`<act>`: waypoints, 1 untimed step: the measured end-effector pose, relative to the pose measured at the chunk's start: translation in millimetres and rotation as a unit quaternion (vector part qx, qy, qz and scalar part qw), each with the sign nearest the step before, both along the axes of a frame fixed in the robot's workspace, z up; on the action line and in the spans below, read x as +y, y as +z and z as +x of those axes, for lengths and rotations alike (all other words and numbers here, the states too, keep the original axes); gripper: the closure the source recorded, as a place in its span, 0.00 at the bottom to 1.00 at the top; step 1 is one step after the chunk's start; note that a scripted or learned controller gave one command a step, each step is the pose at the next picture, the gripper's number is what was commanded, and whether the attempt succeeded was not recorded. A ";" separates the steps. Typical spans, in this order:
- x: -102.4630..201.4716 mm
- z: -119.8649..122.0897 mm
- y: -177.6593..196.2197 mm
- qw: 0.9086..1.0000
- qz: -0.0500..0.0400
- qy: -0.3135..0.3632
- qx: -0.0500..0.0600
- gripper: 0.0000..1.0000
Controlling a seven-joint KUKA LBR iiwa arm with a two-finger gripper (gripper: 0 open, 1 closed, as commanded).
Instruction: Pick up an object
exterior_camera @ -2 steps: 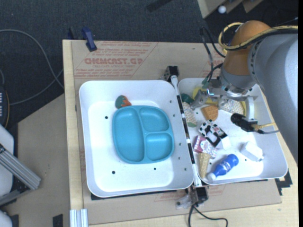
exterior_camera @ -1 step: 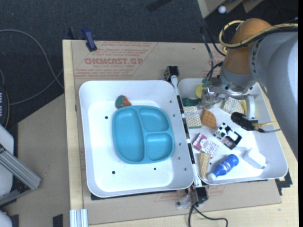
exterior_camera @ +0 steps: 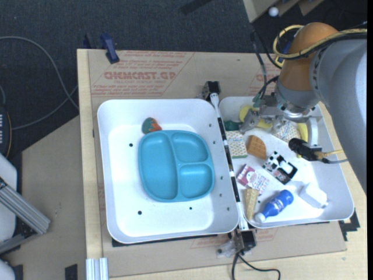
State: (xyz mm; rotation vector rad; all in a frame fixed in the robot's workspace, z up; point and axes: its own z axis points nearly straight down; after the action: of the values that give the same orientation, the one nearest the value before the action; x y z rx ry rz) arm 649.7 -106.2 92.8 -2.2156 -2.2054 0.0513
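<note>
My gripper (exterior_camera: 260,116) reaches down into the far end of the right bin (exterior_camera: 344,202), below the orange band (exterior_camera: 304,57) of the arm. It hangs over a yellow object (exterior_camera: 258,111), which it partly hides, and a green item (exterior_camera: 232,125) lies just to its left. Closer to the front lie a brown wedge (exterior_camera: 255,146), a black-and-white item (exterior_camera: 280,165), a pink packet (exterior_camera: 252,177), a cone (exterior_camera: 250,200), a blue bottle (exterior_camera: 275,205) and a white object (exterior_camera: 312,195).
The left bin (exterior_camera: 116,203) holds a blue divided plate (exterior_camera: 175,165) and a small orange-green object (exterior_camera: 151,125) by its far corner. A black clamp (exterior_camera: 212,90) sits between the bins at the back. Cables trail from the wrist over the right bin.
</note>
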 end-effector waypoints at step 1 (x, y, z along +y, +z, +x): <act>6.5 -92.4 -5.2 1.000 0.006 0.002 -0.017 0.00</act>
State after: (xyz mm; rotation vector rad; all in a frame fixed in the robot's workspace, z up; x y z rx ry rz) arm 557.3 -99.7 87.6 -2.2238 -2.2208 -0.0002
